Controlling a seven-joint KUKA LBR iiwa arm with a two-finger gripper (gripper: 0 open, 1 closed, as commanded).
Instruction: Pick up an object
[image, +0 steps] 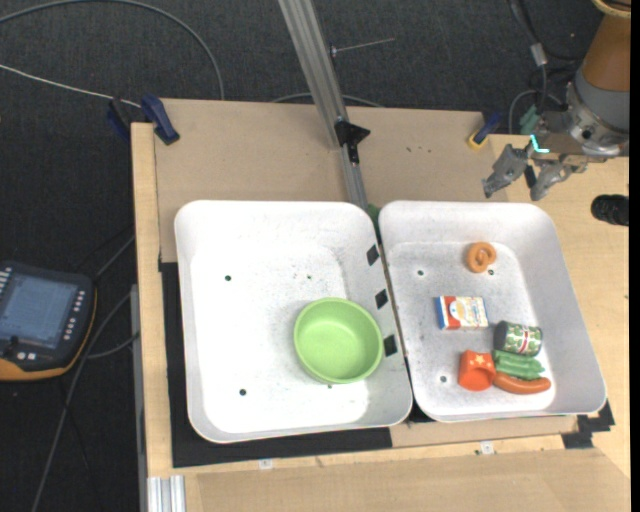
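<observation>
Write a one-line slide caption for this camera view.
Open gripper above the right bin, nothing between its fingers; green bowl sits in the left bin.

Bench (260, 140) w/ two bins (215, 400)

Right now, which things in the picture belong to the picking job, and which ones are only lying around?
For the job: gripper, orange ring, small box, green can, orange cup, red pepper, green bowl.

Lying about: handheld pendant, blue clamp, metal pole.
</observation>
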